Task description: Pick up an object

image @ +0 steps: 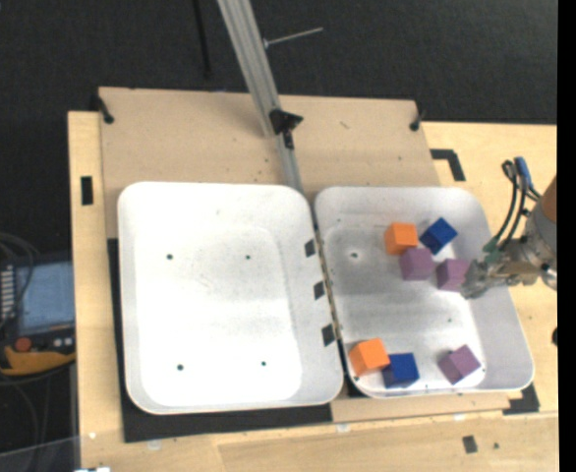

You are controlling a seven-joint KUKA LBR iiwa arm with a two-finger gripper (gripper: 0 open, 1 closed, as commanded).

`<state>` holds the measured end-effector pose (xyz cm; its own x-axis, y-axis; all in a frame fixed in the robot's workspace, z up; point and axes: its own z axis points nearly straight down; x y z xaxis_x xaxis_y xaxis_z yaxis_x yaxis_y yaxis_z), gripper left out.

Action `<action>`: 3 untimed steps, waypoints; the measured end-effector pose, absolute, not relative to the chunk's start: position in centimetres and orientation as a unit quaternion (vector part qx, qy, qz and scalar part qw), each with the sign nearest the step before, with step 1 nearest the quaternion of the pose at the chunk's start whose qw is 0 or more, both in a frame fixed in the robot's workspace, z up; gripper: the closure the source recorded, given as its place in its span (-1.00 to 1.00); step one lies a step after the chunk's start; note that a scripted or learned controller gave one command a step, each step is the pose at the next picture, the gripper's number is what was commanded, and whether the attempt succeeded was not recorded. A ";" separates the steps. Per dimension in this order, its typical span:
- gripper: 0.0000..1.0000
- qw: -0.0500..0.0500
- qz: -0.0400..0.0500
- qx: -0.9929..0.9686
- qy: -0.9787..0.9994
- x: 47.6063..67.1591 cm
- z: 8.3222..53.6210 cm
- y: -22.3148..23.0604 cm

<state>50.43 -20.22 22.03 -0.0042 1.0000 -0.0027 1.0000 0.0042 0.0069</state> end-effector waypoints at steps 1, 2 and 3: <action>1.00 0.004 0.002 0.705 0.709 50.6 26.6 -20.4; 1.00 0.001 0.001 0.704 0.710 51.8 26.1 -14.5; 1.00 -0.001 0.000 0.704 0.710 53.3 24.8 -9.0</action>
